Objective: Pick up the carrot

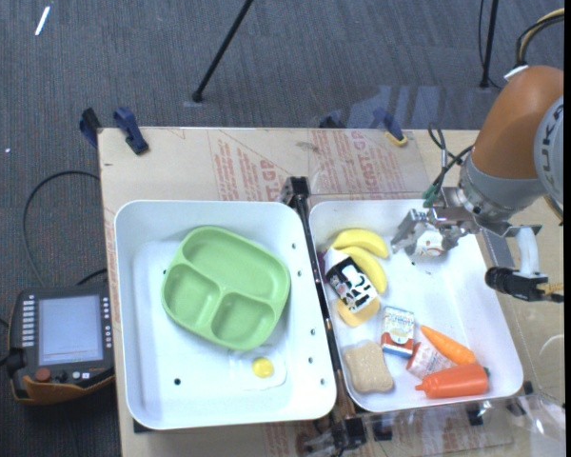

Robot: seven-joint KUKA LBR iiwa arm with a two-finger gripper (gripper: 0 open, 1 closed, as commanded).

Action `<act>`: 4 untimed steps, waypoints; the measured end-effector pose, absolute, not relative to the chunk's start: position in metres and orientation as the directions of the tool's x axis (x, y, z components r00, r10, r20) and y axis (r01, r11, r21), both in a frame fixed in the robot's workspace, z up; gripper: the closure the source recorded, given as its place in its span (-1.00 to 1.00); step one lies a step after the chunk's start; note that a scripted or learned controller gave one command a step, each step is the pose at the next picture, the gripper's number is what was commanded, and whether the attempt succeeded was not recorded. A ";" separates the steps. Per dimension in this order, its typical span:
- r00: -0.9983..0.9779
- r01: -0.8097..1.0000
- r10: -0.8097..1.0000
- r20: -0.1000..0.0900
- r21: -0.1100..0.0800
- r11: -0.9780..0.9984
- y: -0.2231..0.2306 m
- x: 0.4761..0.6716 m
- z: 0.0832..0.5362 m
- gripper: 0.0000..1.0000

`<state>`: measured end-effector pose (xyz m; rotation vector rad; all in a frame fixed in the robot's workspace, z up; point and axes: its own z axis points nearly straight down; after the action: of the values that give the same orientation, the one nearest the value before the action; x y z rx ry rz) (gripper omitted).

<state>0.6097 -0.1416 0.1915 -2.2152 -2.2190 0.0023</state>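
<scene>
The carrot [447, 345] is orange and tapered, lying at a slant in the front right part of the right bin [485, 298], just above an orange bottle [453, 382]. My gripper [424, 235] hangs over the back of that bin, well behind the carrot and apart from it. Its fingers [406, 228] look spread, with nothing between them.
The right bin also holds two bananas [364, 243], a black-and-white carton [351, 285], a small red-and-white box [397, 330] and a slice of bread [367, 367]. In the left bin [143, 255] sit a green divided plate [226, 287] and a fried egg [262, 368].
</scene>
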 end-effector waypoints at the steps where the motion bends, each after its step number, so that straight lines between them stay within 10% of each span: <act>1: -0.103 0.995 0.995 0.005 -0.002 0.103 -0.181 0.520 0.093 -1.00; 2: -0.097 0.995 0.995 0.014 0.000 0.097 -0.179 0.522 0.103 1.00; 3: -0.128 0.992 0.992 0.000 0.004 0.128 -0.164 0.494 0.200 1.00; 4: 0.332 0.943 0.943 0.001 -0.009 -0.332 -0.098 0.525 0.199 1.00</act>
<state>0.5252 -0.0983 0.1987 -2.5574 -1.8105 0.0063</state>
